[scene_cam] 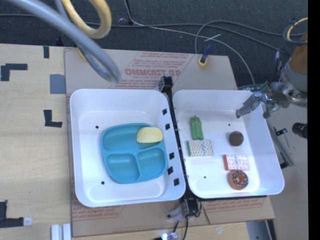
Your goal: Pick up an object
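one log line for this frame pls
pincer: open, over right white bin's upper right, holding nothing | nearest: round brown ball | yellow oval piece: on blue divided tray, left bin

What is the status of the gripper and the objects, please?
Gripper above right bin's far right edge, holding nothing. Five small objects lie in that bin, brown ball nearest. Nothing in the way.

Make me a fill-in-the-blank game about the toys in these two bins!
1. The yellow toy lies on the ___ tray.
2. The doughnut lies in the ___ bin.
3. The green toy lies just above the ___ sponge.
4. The end effector hovers over the right bin's ___ corner.

Missing words: blue; right; white; upper right
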### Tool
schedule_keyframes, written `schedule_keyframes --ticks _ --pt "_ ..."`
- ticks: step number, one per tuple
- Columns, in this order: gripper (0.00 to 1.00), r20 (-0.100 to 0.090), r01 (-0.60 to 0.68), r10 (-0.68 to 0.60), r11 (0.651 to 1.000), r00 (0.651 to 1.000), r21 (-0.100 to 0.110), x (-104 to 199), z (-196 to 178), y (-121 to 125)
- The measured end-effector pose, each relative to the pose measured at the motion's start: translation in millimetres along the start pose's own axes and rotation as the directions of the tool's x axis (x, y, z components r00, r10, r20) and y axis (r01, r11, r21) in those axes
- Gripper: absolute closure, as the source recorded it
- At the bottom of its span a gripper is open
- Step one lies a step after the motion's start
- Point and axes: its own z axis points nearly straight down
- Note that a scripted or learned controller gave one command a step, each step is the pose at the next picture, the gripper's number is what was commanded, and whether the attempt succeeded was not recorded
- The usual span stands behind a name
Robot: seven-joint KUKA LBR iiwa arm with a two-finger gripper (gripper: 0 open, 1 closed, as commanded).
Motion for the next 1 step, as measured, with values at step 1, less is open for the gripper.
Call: schedule_keyframes --ticks 1 --pt "0.0 0.003 0.004 -0.004 1.0 1.0 -0.013 0.8 -8.6 2.6"
